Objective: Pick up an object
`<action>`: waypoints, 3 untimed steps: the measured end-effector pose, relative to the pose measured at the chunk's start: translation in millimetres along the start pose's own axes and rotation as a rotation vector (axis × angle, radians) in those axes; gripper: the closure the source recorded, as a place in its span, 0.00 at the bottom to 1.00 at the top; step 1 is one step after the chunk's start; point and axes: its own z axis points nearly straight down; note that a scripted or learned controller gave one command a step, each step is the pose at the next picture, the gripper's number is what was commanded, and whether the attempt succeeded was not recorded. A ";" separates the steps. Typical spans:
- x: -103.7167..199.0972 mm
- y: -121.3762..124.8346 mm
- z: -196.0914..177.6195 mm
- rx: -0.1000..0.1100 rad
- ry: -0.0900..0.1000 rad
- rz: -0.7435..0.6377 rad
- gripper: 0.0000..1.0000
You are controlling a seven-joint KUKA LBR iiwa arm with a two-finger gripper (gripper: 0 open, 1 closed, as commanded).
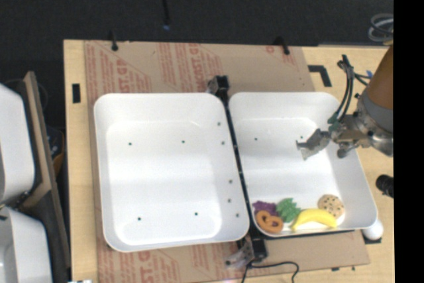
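Along the front edge of the right bin (278, 113) lie several small toys. They are a yellow banana (313, 219), a round cookie (330, 206), a green leafy piece (288, 209), a purple grape bunch (264, 207) and an orange ring-shaped piece (269, 223). My gripper (328, 144) hangs over the right half of that bin, well behind the toys. It is open, its two fingers spread wide, and nothing is between them. One grey finger (310, 144) points left toward the bin's middle.
The left bin (165, 169) sits beside the right one, and a black clip (218, 85) joins their back corners. Both rest on a cardboard-covered bench (165, 66). Cables (348, 86) run down the arm at the right.
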 end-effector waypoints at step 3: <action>146.3 112.6 49.2 -0.007 0.003 -0.009 0.00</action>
